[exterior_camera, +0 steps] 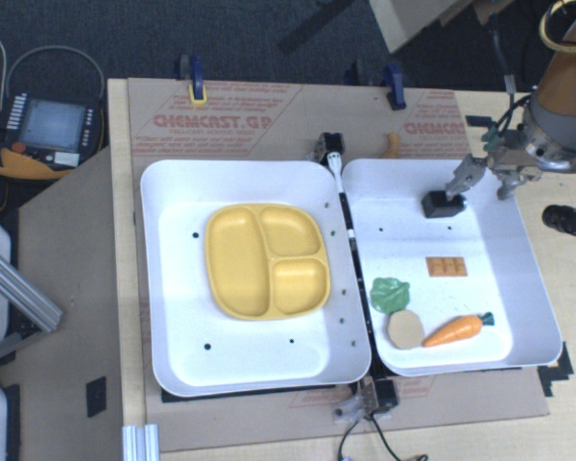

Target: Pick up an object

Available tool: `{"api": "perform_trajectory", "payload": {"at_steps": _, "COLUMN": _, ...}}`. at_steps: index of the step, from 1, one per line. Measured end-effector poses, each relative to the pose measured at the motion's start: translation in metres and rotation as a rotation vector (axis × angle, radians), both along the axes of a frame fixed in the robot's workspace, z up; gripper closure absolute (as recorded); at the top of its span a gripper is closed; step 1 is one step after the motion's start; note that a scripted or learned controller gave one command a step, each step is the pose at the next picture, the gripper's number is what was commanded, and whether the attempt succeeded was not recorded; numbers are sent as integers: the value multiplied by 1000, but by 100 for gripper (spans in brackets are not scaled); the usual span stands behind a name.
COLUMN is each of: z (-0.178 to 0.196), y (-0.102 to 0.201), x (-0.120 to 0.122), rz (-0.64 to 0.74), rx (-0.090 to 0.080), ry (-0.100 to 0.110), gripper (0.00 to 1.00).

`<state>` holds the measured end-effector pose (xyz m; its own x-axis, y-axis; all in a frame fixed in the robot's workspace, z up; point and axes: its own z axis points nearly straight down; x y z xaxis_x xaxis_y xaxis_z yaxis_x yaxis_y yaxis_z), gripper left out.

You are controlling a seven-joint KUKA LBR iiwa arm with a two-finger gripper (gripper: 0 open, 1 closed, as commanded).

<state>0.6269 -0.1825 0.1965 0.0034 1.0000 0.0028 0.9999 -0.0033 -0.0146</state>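
In the right bin (518, 257) lie several small items: a brown waffle-like biscuit (446, 268), a green leafy piece (390, 294), a round beige cookie (404, 329) and an orange carrot (456, 329). My gripper (475, 196) hovers over the far part of this bin, well behind the biscuit. It is open, its fingers spread wide with nothing between them. The left finger ends in a black pad (443, 204) close to the bin floor. The carrot, cookie and green piece are clustered at the bin's near edge, away from the gripper.
The left bin (173, 334) holds a yellow divided plate (267, 259). A black clamp (331, 148) sits at the far end of the seam between the bins. A teach pendant (48, 128) lies off the bench at the left.
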Motion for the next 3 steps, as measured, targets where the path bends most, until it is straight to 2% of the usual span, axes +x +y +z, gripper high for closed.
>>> {"api": "perform_trajectory", "payload": {"at_steps": 1, "z": 9, "y": 1, "x": 3, "rz": 4, "rx": -3, "ry": -15, "gripper": 0}}
{"api": "perform_trajectory", "payload": {"at_steps": 3, "z": -77, "y": -2, "x": -1, "rz": 3, "rx": -1, "ry": -9, "gripper": 0}}
